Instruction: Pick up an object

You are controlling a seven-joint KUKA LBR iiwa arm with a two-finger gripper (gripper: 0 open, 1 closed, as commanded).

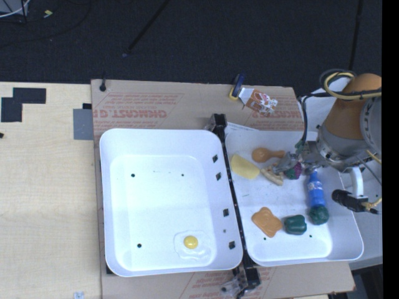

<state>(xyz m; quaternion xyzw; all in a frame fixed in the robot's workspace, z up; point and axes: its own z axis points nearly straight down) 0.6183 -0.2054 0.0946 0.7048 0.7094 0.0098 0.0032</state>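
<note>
My gripper is low in the right bin, near its middle back, with the grey arm and its orange band behind it to the right. It hovers over a small cluster: an orange spoon-shaped piece and a tan stick just to its left. A small purple-green item sits right at the gripper tip, too blurred to tell if it is held. A blue bottle lies just right of and below the gripper. A yellow block lies further left.
The right bin's front holds an orange flat piece, a green lump and a dark green ball. The left bin holds a fried-egg toy. A black divider separates the bins. A small packet lies on the cardboard behind.
</note>
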